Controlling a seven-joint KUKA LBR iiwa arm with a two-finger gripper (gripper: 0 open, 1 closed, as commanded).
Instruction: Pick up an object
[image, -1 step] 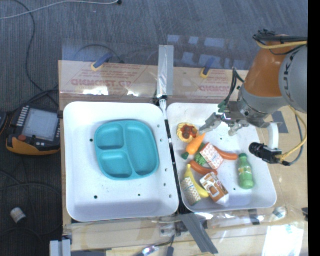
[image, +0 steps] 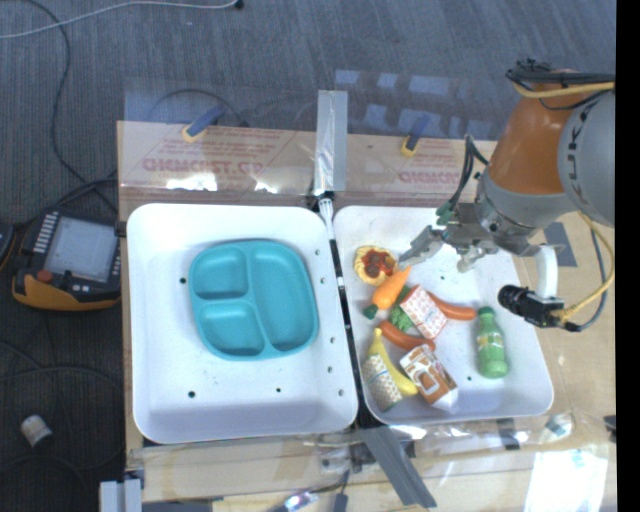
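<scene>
Main risk was the clutter: the toys in the right bin (image: 530, 395) lay packed against each other toward its left and near edges, so a descent there could clip two at once or pinch an edge and slip. The carrot (image: 391, 289) touched the small box (image: 424, 312), the banana (image: 391, 367) lay under a carton (image: 430, 377), and the sausage (image: 458, 311) ran just beside the box. The green bottle (image: 490, 343) lay more apart near the right edge, probably the cleanest pick, though round and likely to roll. The pizza toy (image: 374, 262) sat near the far left corner, close to the wall, awkward for fingers. The gripper (image: 447, 252) hovered over the far part of the right bin, fingers spread wide, nothing between them, touching no toy as far as seen. The left bin (image: 160, 400) carried only a blue divided plate (image: 252, 298), well apart from the arm (image: 545, 150).
</scene>
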